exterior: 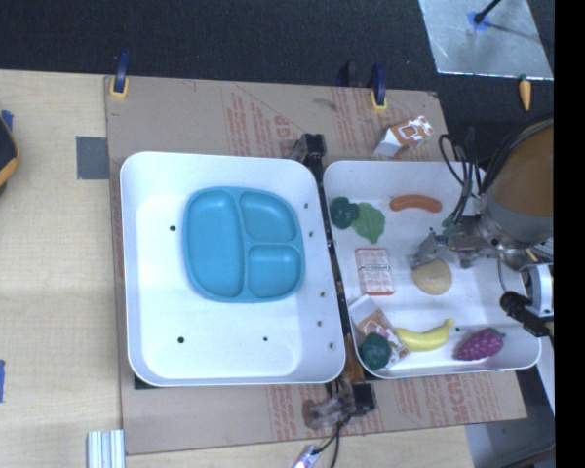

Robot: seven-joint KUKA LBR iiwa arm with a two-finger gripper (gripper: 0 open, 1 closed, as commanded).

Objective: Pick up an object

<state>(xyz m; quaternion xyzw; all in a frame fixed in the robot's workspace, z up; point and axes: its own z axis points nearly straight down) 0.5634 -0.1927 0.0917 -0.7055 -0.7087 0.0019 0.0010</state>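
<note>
Nearest the camera, along the front wall of the right bin, lie a purple bunch of grapes, a yellow banana, a dark green round thing and a small packet tucked by it. A step further in sits a tan, potato-like lump, with a red-and-white carton lying flat to its left. My gripper hangs just above and beside that lump, my arm coming in over the bin's right wall; from this slant I cannot tell how the gripper is set, and I see nothing held in it. Beyond lie a green leafy vegetable with a darker green piece touching it, and a sausage near the back wall. Outside the bin, on the cardboard, a small milk carton lies tipped. The left bin holds a blue divided plate. I judge this to be the approach: I am over a candidate and the pick is not yet made. The next move calls for centring over the lump, descending straight, and closing around its rounded sides, which could slip away.
</note>
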